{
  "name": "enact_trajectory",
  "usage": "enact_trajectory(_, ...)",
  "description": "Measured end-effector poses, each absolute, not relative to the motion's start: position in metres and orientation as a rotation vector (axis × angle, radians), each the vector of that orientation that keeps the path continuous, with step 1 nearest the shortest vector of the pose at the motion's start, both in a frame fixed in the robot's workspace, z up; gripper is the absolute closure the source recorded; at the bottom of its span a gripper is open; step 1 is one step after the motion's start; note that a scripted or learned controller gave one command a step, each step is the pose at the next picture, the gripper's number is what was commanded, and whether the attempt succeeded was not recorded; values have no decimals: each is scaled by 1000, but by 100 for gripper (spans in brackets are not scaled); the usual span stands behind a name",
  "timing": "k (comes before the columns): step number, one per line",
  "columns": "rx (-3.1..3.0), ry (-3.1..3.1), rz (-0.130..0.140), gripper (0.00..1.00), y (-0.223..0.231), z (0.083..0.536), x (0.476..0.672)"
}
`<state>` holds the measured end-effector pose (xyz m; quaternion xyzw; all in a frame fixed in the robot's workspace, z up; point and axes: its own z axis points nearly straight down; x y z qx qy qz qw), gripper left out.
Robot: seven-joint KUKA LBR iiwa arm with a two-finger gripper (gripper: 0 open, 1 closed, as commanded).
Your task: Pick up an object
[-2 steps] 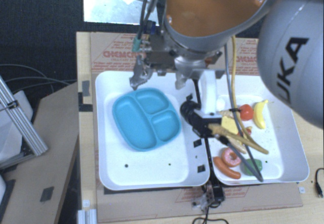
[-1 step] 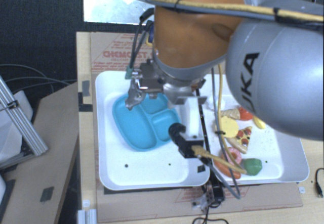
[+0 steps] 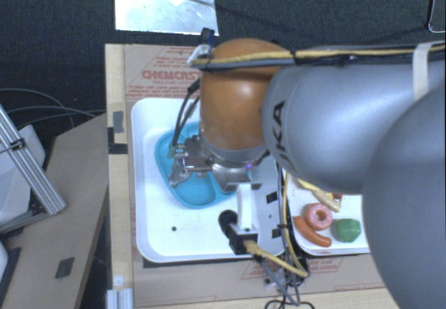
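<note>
A blue, dish-like object (image 3: 182, 176) lies in the left white bin (image 3: 150, 231), partly covered by the arm. My gripper (image 3: 182, 160) hangs directly over the blue object's left part, low and close to it. I cannot see whether it touches the object. The orange wrist band (image 3: 233, 102) and the grey arm hide the rest of the blue object and the middle of the bench.
In the right bin (image 3: 348, 250), below the arm, lie a pink-frosted doughnut (image 3: 320, 216), an orange-red sausage (image 3: 313, 232) and a green piece (image 3: 347, 230). A small dark speck (image 3: 174, 229) sits on the left bin's floor. Brown cardboard (image 3: 157, 67) lies under the bins.
</note>
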<state>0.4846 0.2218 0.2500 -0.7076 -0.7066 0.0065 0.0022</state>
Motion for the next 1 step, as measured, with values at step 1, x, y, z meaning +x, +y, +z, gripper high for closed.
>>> enact_trajectory(1, -2222, -2229, -17, 0, 235, 318, 550)
